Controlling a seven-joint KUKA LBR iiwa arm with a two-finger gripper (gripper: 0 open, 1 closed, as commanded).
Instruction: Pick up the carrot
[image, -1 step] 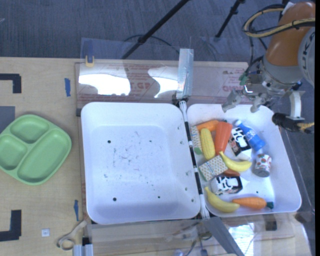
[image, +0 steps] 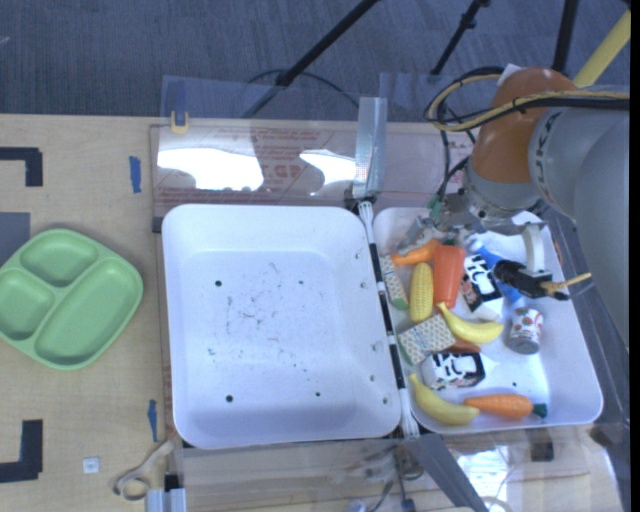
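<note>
Tool above the right bin's far edge; whether it grips anything cannot be told.
Tool (image: 447, 215) hangs at 12 o'clock of the crowded right bin (image: 572, 375). One carrot (image: 499, 405) lies at 6 o'clock by the near rim, beside a banana (image: 440, 400); another carrot (image: 414, 256) lies just below the tool. Left bin (image: 270, 320) offers open room.

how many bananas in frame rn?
2, both in the right bin. One banana lies mid-bin, beside the corn cob. The other banana lies at the near edge, left of the carrot. The arm may hide more.
</note>
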